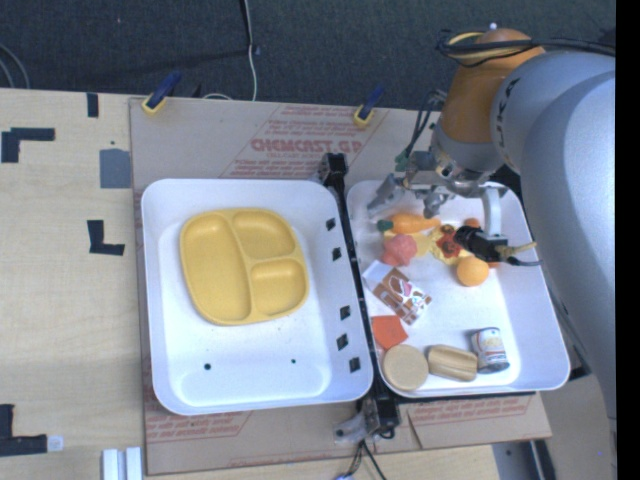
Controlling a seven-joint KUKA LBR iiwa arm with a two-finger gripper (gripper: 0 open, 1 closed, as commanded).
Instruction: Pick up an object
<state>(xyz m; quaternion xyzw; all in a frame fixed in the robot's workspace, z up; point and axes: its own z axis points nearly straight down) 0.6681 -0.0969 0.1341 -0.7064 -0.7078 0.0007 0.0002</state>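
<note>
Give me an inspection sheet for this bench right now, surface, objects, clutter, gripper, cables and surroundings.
Surface: cardboard sheet clamped on the wooden bench, two white bins.
Job's things: right bin holds an orange ball, a carrot, a small can, a round disc, a snack packet.
Clutter: yellow divided tray in left bin.
Gripper: gripper over right bin's far end.
Cables: white cable behind.
Surroundings: dark backdrop.
</note>
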